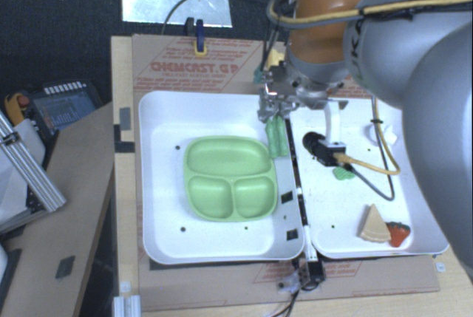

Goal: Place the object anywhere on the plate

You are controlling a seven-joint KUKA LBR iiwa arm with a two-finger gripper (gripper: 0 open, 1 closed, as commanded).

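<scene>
One green stick (277, 137) clamped in my claw (272, 118), one plate (228, 177) below-left, two bins (159, 182) under it.

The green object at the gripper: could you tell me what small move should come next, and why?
Probably a short shift left, then release. The gripper holds the green object upright by the plate's right rim, near the divider between bins; slightly left, it would hang over a compartment rather than the rim.
</scene>
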